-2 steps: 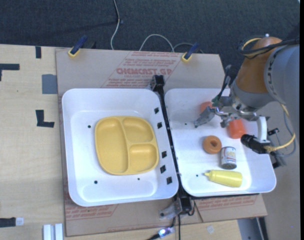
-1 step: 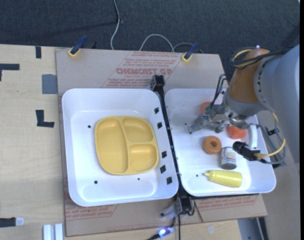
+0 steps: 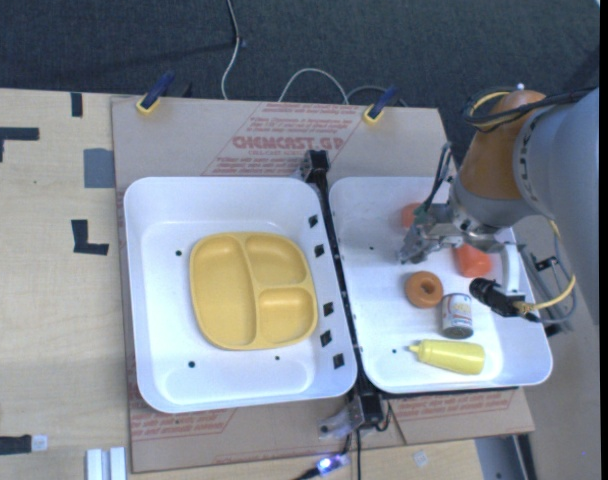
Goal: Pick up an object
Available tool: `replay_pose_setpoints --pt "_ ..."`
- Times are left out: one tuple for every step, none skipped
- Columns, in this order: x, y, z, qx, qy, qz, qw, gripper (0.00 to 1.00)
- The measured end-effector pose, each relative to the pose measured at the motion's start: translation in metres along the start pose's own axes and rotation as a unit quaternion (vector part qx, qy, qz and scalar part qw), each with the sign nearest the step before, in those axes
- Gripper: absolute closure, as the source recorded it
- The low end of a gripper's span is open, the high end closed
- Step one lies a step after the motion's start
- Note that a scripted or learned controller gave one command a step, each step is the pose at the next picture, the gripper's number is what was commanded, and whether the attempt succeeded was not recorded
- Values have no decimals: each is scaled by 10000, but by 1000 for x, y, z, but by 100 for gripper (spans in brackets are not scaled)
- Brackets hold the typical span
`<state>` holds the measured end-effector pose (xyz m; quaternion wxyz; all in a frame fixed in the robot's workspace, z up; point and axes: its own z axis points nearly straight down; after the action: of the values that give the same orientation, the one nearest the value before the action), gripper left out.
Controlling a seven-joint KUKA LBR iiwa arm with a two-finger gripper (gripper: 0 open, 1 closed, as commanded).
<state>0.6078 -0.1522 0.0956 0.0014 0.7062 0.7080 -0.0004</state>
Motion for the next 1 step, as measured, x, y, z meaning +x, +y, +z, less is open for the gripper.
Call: replay_pose_setpoints --pt "-2 4 -43 -6 10 7 10000 100"
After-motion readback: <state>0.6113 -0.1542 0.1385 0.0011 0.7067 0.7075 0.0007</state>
